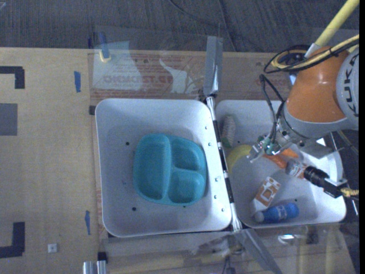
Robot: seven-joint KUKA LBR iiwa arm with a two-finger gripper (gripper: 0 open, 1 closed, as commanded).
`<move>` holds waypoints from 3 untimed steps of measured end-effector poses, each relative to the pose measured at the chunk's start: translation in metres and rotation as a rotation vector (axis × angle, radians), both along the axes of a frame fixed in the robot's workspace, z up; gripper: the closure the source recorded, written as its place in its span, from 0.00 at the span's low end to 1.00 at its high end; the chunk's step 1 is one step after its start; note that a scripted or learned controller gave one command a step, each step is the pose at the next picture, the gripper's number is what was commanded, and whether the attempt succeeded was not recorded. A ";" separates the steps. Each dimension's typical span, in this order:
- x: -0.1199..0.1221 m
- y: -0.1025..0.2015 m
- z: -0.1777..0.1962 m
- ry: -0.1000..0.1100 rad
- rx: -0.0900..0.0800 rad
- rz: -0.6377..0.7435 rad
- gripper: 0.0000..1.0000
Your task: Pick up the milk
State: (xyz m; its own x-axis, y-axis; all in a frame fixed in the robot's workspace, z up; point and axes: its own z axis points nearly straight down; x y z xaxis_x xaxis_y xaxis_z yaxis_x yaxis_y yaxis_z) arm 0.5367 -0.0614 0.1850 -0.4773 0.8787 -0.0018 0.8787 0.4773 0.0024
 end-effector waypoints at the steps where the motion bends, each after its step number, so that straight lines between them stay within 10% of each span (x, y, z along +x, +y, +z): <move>1: 0.043 -0.037 0.021 0.000 -0.001 -0.048 0.00; 2: -0.021 -0.003 0.019 0.003 0.001 0.159 0.00; 3: 0.049 0.000 0.000 -0.001 -0.001 0.067 0.00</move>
